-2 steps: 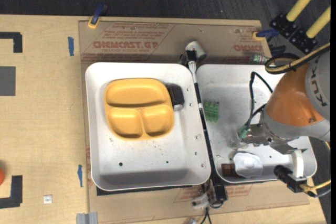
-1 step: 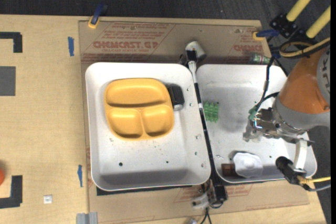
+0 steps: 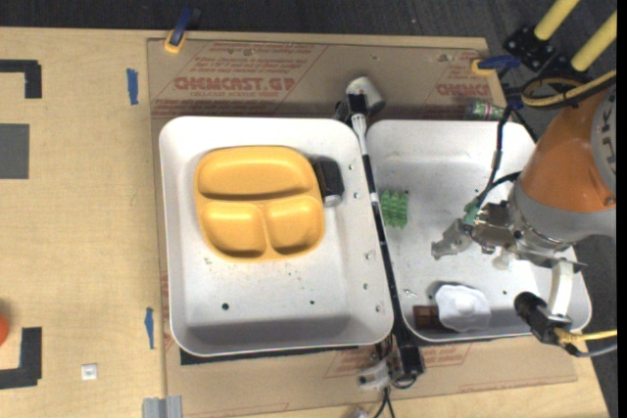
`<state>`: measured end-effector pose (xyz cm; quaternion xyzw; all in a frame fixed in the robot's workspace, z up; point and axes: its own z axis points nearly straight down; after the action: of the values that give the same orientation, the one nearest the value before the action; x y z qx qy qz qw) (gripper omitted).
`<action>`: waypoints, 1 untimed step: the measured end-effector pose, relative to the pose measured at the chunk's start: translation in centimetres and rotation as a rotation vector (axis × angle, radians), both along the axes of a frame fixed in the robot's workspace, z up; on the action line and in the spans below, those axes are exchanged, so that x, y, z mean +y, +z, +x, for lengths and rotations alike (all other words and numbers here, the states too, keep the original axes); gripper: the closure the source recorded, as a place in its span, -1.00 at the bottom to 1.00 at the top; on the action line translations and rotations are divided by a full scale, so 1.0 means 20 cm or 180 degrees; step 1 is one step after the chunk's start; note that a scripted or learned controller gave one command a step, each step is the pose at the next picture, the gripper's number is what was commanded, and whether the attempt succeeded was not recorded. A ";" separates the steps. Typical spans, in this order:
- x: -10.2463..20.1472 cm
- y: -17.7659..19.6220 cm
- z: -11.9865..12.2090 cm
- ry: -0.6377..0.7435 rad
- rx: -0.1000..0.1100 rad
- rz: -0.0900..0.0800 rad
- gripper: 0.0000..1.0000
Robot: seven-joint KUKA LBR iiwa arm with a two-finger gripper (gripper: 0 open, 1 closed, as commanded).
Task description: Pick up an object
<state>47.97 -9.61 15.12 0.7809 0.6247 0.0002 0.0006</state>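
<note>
White crumpled object (image 3: 460,305) lies at the right bin's (image 3: 431,147) near edge, below our pincer (image 3: 470,240); whether the pincer is spread, we cannot tell. We should centre over it, then descend straight.

Your arm (image 3: 578,166) comes in from the right side. You can see its big orange band up top and the grey wrist under it. The gripper (image 3: 470,235) sticks out to the left, low down, with wires running along it.
</note>
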 end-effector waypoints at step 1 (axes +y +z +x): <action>-0.54 0.06 0.04 0.0072 0.0002 -0.0002 -1.00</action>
<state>48.86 -20.42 16.41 0.7737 0.6335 -0.0002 0.0007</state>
